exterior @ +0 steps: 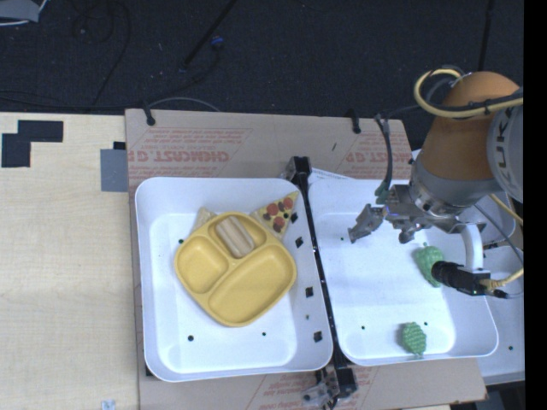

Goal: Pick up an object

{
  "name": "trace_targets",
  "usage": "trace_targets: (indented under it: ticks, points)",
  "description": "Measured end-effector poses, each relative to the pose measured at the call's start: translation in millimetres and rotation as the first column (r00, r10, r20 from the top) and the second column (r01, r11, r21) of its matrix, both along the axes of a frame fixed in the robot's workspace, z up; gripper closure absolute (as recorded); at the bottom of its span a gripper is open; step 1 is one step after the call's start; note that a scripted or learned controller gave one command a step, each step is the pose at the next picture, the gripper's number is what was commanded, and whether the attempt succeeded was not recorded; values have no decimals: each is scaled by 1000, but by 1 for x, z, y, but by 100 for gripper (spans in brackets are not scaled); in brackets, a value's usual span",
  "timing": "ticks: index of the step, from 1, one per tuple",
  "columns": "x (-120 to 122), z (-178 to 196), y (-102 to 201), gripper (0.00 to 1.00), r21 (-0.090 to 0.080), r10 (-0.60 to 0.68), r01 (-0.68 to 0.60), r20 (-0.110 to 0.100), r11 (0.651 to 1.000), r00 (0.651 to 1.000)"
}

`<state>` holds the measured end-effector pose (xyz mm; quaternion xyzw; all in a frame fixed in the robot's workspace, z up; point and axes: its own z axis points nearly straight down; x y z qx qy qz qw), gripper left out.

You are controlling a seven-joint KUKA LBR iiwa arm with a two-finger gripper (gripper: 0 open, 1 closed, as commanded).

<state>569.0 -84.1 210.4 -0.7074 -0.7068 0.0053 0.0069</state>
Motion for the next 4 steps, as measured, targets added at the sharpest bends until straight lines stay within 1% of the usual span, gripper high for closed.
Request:
trace_targets:
  ticks: [1,2,4]
  points:
    - [3,7,0,0,-1,2,-2,13,1000,1000]
    - [10,-40,4,0,-1,2,-2,11,1000,1000]
    - [12,-125,4,0,-1,0,0,11,1000,1000]
